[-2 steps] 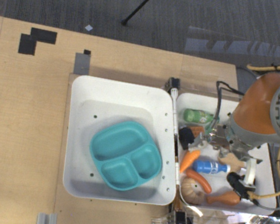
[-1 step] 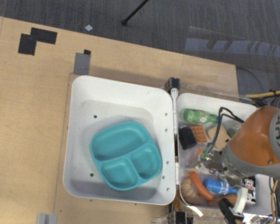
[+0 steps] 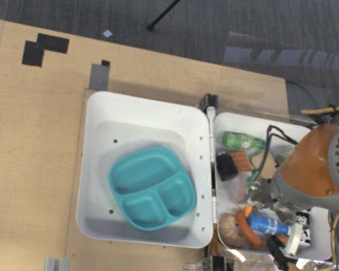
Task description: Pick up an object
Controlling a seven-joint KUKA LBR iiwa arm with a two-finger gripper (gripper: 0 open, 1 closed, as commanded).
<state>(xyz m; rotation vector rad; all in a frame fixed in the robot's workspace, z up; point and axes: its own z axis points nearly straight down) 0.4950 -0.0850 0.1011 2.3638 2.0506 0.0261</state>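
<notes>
A wooden bench (image 3: 27, 161) holds 2 white bins (image 3: 105, 122). The gripper (image 3: 255, 198) hangs over toys; its grip is hidden. The bottle (image 3: 267, 226) is blue.

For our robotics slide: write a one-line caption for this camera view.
Robot arm reaching over the right bin of small items, beside a teal divided plate in the left bin.

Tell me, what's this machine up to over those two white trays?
A grey and orange robot arm reaches over the right bin, which holds a jumble of small things: a green bottle, a black block, a blue object and an orange piece. It is meant to pick one up. The left bin holds a teal divided plate.
</notes>
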